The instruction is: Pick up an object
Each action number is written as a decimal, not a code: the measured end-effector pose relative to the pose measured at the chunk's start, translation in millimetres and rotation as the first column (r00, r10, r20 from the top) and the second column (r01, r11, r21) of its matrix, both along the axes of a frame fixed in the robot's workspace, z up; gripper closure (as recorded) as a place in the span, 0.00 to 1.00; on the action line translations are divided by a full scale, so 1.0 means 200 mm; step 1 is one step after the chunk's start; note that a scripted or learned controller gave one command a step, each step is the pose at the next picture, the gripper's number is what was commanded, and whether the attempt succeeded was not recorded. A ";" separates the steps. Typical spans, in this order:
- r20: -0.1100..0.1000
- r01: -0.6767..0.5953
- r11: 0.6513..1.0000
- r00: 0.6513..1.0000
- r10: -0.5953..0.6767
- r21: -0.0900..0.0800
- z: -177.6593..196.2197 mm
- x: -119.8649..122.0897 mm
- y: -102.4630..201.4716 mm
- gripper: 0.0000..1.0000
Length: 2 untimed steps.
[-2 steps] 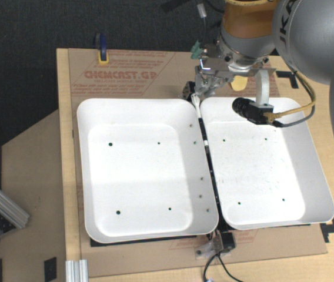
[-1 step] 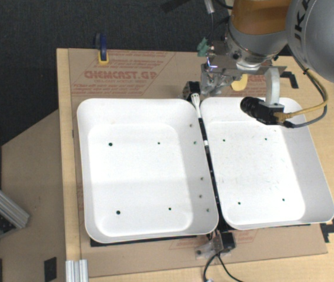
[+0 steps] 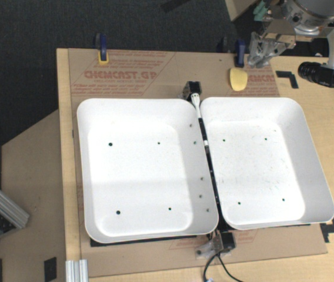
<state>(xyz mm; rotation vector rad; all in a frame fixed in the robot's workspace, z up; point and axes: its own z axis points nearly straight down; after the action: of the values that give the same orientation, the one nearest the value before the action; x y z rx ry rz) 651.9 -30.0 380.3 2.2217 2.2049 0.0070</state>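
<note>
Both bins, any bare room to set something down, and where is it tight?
The left bin and right bin both show bare white floors. Open brown board runs behind the left bin, past the blue clamp. It is crowded at the back right, where the gripper hangs beside the yellow object.

Cardboard-topped bench point(image 3: 67, 157), two white bins point(image 3: 137, 169) side by side, small yellow object point(image 3: 238, 79) behind the right bin point(image 3: 261, 163)
</note>
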 end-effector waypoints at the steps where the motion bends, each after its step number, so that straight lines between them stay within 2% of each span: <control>1: -0.019 -0.011 1.000 1.000 0.012 0.006 -0.37 0.07 0.25 1.00; 2: -0.005 0.000 1.000 1.000 0.000 0.000 -0.23 0.07 -0.18 1.00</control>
<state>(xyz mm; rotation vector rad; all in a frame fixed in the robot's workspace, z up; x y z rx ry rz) 666.6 -65.7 334.8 2.2242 2.2081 0.0017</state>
